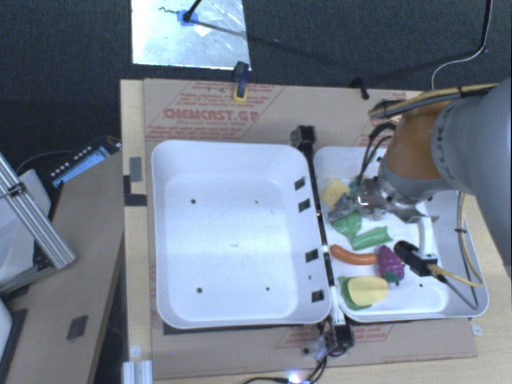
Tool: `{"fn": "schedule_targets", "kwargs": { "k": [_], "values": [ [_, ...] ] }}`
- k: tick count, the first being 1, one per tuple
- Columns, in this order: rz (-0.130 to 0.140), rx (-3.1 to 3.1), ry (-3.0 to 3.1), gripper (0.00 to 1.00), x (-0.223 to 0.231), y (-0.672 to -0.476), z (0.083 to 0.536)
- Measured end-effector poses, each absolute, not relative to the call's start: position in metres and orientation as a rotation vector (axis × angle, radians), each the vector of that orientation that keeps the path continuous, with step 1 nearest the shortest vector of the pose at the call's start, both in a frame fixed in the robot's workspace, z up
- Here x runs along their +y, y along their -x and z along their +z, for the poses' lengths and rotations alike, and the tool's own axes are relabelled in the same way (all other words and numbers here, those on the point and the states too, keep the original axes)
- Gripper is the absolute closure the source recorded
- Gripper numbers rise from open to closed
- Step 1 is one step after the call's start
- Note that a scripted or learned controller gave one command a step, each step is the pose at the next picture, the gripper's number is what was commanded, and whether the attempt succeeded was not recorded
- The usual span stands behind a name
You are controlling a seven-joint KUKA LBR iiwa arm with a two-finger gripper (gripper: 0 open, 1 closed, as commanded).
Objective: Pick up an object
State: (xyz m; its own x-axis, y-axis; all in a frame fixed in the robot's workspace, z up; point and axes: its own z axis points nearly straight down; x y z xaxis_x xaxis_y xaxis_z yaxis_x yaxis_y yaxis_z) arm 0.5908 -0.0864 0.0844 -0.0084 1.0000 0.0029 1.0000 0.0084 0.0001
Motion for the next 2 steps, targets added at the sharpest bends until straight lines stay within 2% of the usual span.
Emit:
{"fn": "schedule_targets", "kwargs": {
  "k": [1, 2],
  "values": [
    [-0.007, -2.23, 2.22, 1.0, -0.091, -0.593, 0.097],
    [-0.003, -2.228, 2.217, 1.0, -0.087, -0.604, 0.098]
  ]
}}
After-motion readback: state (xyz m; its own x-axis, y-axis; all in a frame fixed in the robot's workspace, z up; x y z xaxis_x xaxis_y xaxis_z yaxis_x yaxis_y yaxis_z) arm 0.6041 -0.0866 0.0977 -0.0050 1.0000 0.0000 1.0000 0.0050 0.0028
